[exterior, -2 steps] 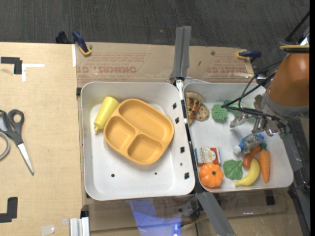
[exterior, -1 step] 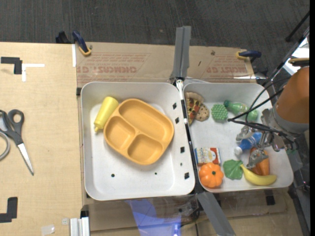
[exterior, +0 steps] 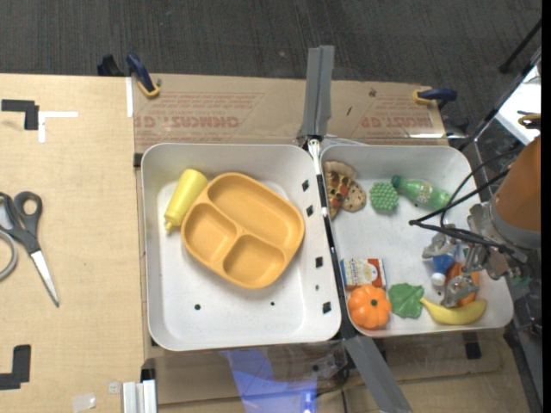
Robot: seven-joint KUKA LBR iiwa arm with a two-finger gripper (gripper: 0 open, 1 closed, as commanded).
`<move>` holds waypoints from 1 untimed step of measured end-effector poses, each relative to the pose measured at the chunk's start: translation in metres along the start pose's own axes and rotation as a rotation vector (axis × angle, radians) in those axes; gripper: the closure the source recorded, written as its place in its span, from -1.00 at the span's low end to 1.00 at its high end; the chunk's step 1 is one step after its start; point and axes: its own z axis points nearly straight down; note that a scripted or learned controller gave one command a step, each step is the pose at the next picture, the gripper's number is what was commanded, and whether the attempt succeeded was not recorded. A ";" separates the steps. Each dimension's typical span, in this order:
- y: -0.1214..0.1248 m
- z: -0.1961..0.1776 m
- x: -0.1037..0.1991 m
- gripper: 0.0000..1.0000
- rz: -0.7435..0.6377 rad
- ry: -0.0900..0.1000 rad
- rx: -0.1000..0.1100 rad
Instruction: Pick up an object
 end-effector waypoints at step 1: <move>-0.004 -0.004 0.016 -1.00 0.051 -0.020 0.005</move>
